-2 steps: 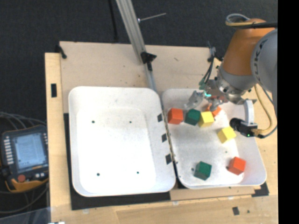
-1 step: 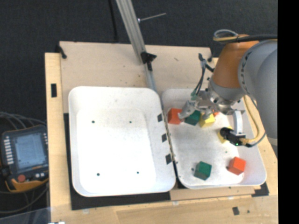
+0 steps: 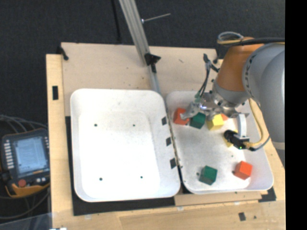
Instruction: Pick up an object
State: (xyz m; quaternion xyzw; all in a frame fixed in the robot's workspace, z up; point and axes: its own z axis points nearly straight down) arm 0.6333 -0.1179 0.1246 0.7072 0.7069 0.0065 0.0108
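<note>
I am reaching in from the right over the right bin [image 3: 259, 183], and my gripper [image 3: 199, 110] is hanging low at the bin's upper left, above a tight cluster of three blocks. Whether it is spread or closed, and whether it has hold of anything, I cannot tell; the wrist and its cables are covering that part.

The nearest candidates are sitting just under me: an orange block [image 3: 180, 116] by the bin's left wall, a green block [image 3: 197, 121] just beside it, and a yellow block [image 3: 216, 121] on the other side of the green one. Two more are lying well apart from these, near the bin's lower edge: another green block [image 3: 207, 175] and another orange block [image 3: 242, 169]. The left bin [image 3: 120, 143] is sitting beside all this.

I am judging the crowding to be the main risk. With the three blocks sitting so close, I could be coming down on an edge and shoving one aside instead of straddling it. The orange one is also near the wall, which is leaving little room on that side. A tilted or corner grip could be slipping out once I am lifting.
</note>
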